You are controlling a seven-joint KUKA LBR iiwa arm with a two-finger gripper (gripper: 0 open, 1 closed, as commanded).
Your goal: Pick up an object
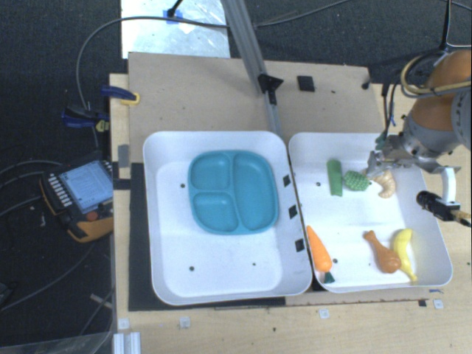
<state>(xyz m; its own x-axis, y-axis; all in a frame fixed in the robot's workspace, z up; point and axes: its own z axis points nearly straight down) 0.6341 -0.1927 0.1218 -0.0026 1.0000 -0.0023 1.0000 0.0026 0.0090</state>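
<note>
Green toys lie in the right bin (435, 231), so I lower my gripper (380, 167) beside the knobbly green piece (356, 181); its grip state I cannot tell from above.

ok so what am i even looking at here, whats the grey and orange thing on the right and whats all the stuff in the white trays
It is one picture, taken from a fixed camera above a bench, looking down at a slant. The grey and orange thing is a robot arm reaching in from the right; its gripper is low over the right bin. That bin holds toy food: a green stick, a green knobbly piece, a beige piece, a carrot, a drumstick and a banana. The left bin holds a blue divided plate. I cannot tell whether anything is held.
</note>
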